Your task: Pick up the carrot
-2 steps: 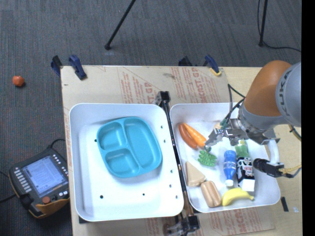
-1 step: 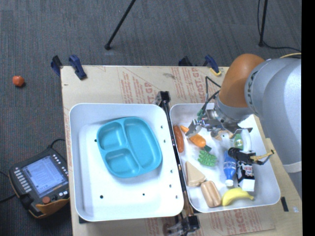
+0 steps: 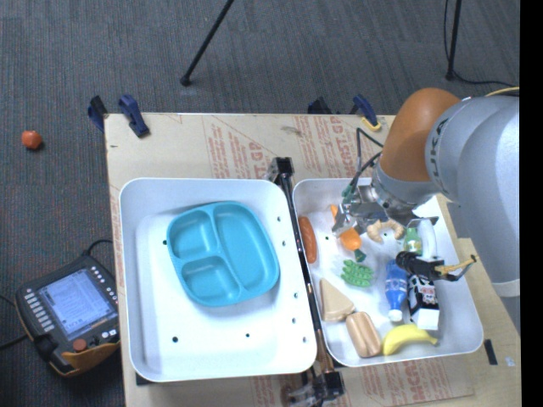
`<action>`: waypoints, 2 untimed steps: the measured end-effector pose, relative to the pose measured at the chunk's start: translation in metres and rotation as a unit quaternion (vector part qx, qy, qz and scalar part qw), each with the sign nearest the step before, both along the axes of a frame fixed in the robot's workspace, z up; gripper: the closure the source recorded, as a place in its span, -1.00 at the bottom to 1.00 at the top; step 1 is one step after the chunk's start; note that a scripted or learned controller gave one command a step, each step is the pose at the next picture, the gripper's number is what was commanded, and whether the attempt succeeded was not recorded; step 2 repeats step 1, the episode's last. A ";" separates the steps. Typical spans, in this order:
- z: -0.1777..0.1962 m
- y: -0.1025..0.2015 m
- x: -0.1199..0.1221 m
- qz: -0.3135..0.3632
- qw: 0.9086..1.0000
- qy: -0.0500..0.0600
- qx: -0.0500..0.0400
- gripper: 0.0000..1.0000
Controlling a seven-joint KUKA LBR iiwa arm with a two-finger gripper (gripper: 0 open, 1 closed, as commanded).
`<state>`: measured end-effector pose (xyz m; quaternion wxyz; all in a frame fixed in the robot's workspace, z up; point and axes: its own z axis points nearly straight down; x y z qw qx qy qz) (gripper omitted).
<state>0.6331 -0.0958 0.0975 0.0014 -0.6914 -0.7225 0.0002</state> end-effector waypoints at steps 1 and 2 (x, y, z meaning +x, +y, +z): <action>0.090 0.044 0.011 -0.300 0.954 0.000 -0.001 1.00; 0.090 0.044 0.011 -0.300 0.954 0.000 -0.001 1.00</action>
